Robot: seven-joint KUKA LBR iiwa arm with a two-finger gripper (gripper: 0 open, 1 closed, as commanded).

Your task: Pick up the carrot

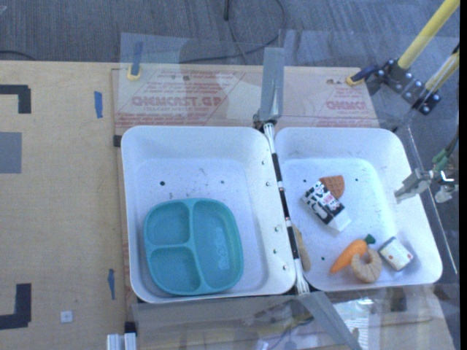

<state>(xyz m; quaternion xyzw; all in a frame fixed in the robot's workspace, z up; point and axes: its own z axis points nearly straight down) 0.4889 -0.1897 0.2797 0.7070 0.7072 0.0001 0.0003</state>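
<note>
Two shallow white bins sit side by side on the bench, meeting along a seam near the middle of the frame. The left bin [139,159] holds a teal divided plate [193,246] with three compartments, lying in its lower half. The right bin [365,152] holds the small items. The carrot [348,256] lies in the lower part of this bin, slanted, its orange body pointing toward the lower left and its green top toward the upper right. Just to its right, touching or nearly touching it, is a tan doughnut-shaped ring [365,266], and just beyond that a small white carton with a red mark [396,254] rests near the bin's lower right corner. Higher up, toward the bin's centre, a black-and-white patterned carton [325,205] lies tilted, with a brown, cookie-like piece [333,185] at its upper end. At the right edge of the frame, over the right bin's rim, a metallic part [423,183] that seems to be the gripper shows; it is well apart from the carrot, and I cannot tell its state.
</note>
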